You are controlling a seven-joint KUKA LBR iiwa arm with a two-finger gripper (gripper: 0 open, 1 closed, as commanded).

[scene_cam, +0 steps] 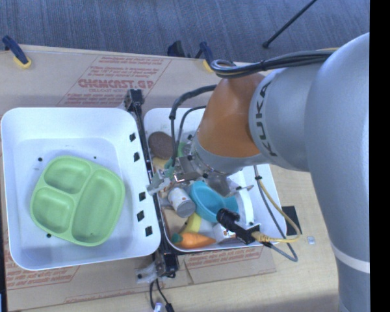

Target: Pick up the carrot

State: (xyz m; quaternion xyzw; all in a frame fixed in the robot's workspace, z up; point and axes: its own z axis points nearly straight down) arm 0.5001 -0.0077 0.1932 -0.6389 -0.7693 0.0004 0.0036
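In the right bin (157,123), near its front edge, the carrot (194,241) lies flat just beside a yellow item (194,223) and a blue cup (209,202). Arm's wrist covers the gripper, so can't tell its state. Left bin (13,174) holds a green divided plate (78,200).

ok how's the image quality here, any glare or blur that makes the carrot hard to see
In the camera view the carrot is fairly sharp and evenly lit at the near edge of the right bin, just soft from low resolution. The left bin looks bright but not blown out; the green plate casts a soft shadow. The arm is large and slightly blurred, hiding much of the right bin.
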